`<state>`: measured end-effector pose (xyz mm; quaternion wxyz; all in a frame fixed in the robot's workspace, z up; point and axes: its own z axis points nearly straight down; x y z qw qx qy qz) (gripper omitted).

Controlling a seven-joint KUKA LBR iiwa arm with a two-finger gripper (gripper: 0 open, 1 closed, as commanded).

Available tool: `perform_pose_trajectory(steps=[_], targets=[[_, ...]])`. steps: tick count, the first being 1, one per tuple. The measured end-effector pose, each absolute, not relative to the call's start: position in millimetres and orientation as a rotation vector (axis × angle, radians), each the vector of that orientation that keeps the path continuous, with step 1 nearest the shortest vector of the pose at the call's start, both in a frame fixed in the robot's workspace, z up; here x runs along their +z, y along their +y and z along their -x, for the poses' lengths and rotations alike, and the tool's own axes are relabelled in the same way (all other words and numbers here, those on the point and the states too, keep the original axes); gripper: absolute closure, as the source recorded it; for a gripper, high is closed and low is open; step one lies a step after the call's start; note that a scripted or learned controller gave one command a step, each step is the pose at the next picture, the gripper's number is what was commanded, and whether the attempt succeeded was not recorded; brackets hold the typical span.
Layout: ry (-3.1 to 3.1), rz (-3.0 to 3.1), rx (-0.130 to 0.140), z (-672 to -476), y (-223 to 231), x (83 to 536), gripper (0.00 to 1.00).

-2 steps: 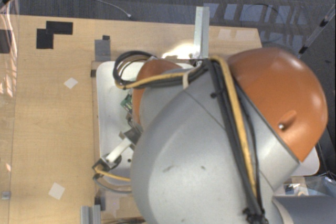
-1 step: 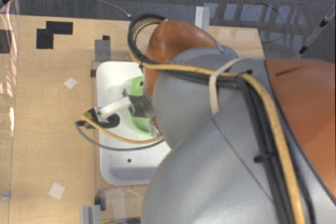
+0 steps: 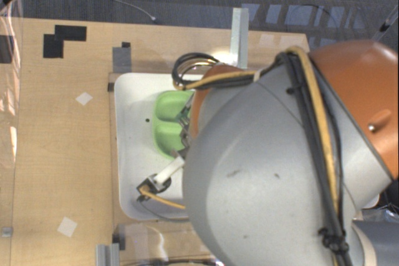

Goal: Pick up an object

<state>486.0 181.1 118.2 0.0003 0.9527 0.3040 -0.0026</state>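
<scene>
— Where is the green thing [image 3: 168, 120]?

— It is in the white bin [image 3: 132, 140], a bit toward the 12 o'clock end. It has two round bumps, one above the other.

— Which way does it lie?

— Its long side runs from 12 o'clock to 6 o'clock.

— And where is the gripper [image 3: 185, 121]?

— Right next to it. The green thing sits at 9 o'clock from the gripper, just beside it, maybe touching.

— Is the gripper open or closed?

— I cannot tell. The big grey arm [image 3: 262, 171] hides most of it.

— Is it holding the green thing?

— I don't think so yet. I think it has to get around the thin way, from 9 to 3 o'clock.
</scene>
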Motion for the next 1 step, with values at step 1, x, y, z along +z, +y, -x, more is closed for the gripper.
perform_pose_trajectory(steps=[1], targets=[[0.412,-3.118,0.017,-490.4,221.1,91.1,1.00]])
